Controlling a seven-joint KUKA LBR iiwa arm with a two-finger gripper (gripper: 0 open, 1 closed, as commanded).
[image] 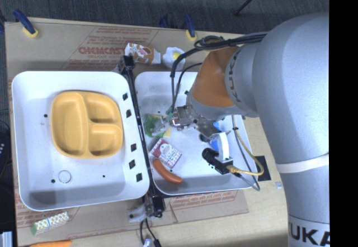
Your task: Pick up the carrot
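The grey arm with its orange band (215,81) comes in from the right of the frame and bends down over the right-hand shallow white bin (196,185). Its tool (178,118) sits low in the middle of that bin, towards the bin's left wall. From here I cannot tell whether the tool is open or closed, and nothing shows plainly in its grip. Just left of it lies a crumpled green leafy thing (151,124), so close that it may be touching the tool.

The orange-red, finger-shaped carrot (168,173) lies flat in the lower left corner of the same bin, below the tool and apart from it. A red and white printed packet (166,154) lies between the two, just above the carrot.

The left-hand white bin (22,128) holds a yellow plastic divided plate (86,123). On the cardboard-covered tabletop (84,39), above the bins, rests a small brown and white packet (140,53).
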